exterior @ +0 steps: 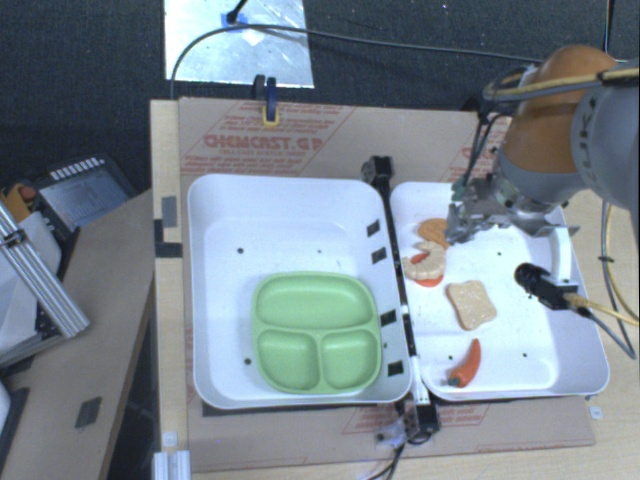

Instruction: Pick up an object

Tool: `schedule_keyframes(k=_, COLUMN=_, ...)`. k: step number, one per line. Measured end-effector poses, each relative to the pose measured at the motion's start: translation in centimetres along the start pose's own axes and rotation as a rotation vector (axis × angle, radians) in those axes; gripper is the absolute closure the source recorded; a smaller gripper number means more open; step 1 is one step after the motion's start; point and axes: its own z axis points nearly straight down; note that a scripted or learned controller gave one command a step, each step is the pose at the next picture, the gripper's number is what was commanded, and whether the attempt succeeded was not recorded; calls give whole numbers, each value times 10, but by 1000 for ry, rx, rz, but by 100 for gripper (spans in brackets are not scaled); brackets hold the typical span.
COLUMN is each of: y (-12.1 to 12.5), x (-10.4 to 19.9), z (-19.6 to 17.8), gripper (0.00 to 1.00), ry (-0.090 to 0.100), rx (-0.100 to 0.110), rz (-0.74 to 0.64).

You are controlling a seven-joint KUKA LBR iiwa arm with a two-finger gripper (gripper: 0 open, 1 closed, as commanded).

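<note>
Approach step: tool (462,223) low inside right shallow white bin (580,368), just beside round tan biscuit-like piece (433,231); grip state impossible to tell. Toast-like tan slice (470,303) lies near. Next likely needs descent, closing.

Green three-compartment tray (315,332) lying in the left white bin (225,228), printed cardboard sheet (300,138) spread under both bins, yellow clamp (268,103) at its far edge, shiny foil square (205,13) beyond, aluminium rail (35,273) far left
</note>
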Motion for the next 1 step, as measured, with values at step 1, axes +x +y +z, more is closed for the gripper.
schedule_keyframes(k=1, y=16, x=59, z=-14, gripper=100, ry=1, rx=0, rz=0)
